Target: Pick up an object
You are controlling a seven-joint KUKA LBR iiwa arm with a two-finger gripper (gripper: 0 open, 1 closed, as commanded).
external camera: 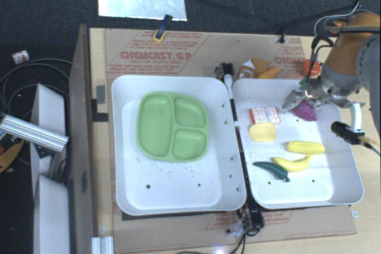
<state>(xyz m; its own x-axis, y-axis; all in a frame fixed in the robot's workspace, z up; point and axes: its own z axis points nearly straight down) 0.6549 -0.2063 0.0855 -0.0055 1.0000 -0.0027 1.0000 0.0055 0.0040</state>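
Observation:
My gripper (302, 100) is low over the back of the right bin (342, 187), open, with its fingers spread. A purple object (305, 110) lies on the bin floor just below the fingertips, partly covered by them. Left of it lie a red-and-white packet (264, 115) and a pale yellow round piece (262, 132). Nearer the front are a yellow corn cob (306, 147), a banana (291, 163) and a dark green vegetable (272, 169).
The left bin (137, 193) holds a green divided plate (172, 127). Orange toy items (262, 70) lie on the cardboard behind the bins. The divider between the bins runs just left of the packet.

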